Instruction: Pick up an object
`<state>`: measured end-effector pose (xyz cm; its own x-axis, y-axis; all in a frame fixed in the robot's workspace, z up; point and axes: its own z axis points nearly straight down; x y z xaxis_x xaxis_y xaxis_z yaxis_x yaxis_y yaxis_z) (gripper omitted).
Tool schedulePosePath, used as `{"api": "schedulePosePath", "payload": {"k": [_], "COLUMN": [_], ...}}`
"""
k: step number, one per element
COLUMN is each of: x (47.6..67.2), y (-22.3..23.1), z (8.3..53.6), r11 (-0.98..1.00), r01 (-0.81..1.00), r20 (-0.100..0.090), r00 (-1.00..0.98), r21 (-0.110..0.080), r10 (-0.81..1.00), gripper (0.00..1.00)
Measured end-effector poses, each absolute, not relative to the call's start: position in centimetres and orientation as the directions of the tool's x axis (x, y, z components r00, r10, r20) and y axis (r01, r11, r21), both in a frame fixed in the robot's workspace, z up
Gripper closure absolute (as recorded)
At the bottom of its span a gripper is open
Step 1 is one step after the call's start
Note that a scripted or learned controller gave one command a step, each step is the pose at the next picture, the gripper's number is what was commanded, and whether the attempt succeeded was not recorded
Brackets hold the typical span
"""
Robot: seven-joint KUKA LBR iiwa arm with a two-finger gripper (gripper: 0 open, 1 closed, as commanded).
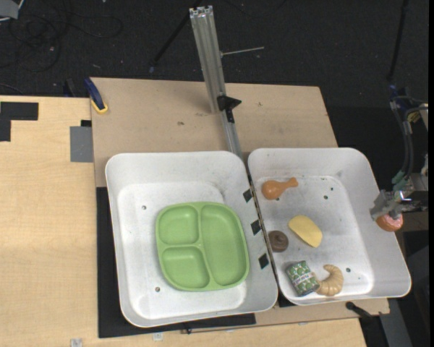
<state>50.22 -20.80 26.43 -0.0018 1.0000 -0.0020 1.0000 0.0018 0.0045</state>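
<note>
The green divided plate (pixel 201 246) lies in the left bin (pixel 130 186) and serves as the landmark. Right of it, in the right bin (pixel 362 172), sit an orange drumstick (pixel 278 187) up and right of the plate, a brown disc (pixel 278 241) just right of it, a yellow wedge (pixel 305 230) beyond that, then a green patterned block (pixel 300 277) and a tan croissant (pixel 330 280) to the plate's lower right. Farthest right, the gripper (pixel 392 210) hangs at the bin's outer rim; whether its pincer is wide or narrow cannot be told. The wedge seems the best pick: its long axis runs upper-left to lower-right, so closing across its short width, centred, should hold best.
</note>
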Motion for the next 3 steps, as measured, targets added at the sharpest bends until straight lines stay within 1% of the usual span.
{"api": "schedulePosePath", "payload": {"k": [1,2,3], "x": [50.3,51.0,52.1], "y": [-20.9,-15.8,-10.1], "z": [30.2,28.0,27.3], "r11": [0.002,0.005,0.006], "r01": [1.000,1.000,1.000], "r20": [-0.001,0.003,0.003], "r00": [-0.002,-0.005,-0.006], "r21": [0.002,-0.003,-0.003], "r10": [1.000,1.000,1.000], "gripper": [1.00,1.00,1.00]}}
